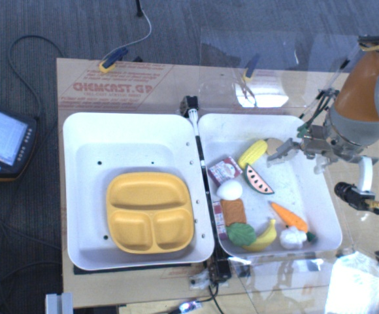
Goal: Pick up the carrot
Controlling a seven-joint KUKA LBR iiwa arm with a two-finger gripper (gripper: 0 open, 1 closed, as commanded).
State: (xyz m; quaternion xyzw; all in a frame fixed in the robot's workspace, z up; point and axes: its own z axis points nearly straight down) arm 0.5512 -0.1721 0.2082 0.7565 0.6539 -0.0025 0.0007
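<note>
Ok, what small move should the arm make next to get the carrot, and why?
Probably shift the gripper toward the near end of the right bin until it hangs over the carrot. It sits above the bin's far part now, and the carrot lies apart from it, beside the banana.

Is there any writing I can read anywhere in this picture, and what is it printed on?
"CHEMCAST GP", or close to it: faint red print on the brown protective sheet behind the left bin; the letters are blurred, so the spelling is uncertain.
Handheld control screen on the floor at the left: lit, but its text is too small to read.
Small food packet in the right bin: it has printing, too blurred to read.
</note>
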